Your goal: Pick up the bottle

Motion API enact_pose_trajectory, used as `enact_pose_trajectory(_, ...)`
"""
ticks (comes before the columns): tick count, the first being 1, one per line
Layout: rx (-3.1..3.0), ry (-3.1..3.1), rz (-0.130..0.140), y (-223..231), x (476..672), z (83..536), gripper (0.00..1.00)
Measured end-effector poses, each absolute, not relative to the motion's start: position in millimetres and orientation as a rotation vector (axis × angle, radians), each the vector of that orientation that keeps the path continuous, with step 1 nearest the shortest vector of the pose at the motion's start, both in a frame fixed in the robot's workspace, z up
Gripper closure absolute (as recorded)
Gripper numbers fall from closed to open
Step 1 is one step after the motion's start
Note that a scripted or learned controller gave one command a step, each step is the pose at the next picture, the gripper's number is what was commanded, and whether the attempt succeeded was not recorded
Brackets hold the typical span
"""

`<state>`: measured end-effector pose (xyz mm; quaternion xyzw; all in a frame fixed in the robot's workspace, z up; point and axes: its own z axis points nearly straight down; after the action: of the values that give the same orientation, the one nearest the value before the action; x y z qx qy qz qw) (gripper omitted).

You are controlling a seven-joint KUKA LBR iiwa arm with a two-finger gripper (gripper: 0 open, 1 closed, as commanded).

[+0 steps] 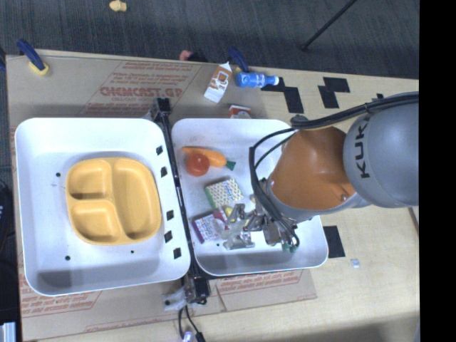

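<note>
1. Camera view: the gripper (246, 228) is low in the right bin (214, 261), near its front wall, among small items: a pink packet (207, 226) and a patterned box (224, 191). Something pale lies just under the gripper, but I cannot tell what it is, and I cannot tell how wide the gripper is.
2. The bottle (254, 80) with blue colour lies outside both bins, on the cardboard (128, 84) behind the right bin. Its long axis goes about left to right in the view.
3. The key relation: the bottle is well apart from the gripper, toward the top of the view and beyond the bin's back wall.
4. My judgement: the arm (313, 169) must rise from the bin, cross the back wall, and turn the gripper to close across the bottle's short side.
</note>
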<state>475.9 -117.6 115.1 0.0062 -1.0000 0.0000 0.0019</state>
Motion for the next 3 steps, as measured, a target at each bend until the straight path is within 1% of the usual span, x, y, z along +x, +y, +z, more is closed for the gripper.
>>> enact_pose_trajectory(1,0.197,-3.135,0.001,-174,482.1,185,1.00)
enact_pose_trajectory(2,0.046,-3.142,0.001,-211,487.0,195,1.00)
enact_pose_trajectory(3,-0.840,-3.026,0.001,-211,480.9,200,1.00)
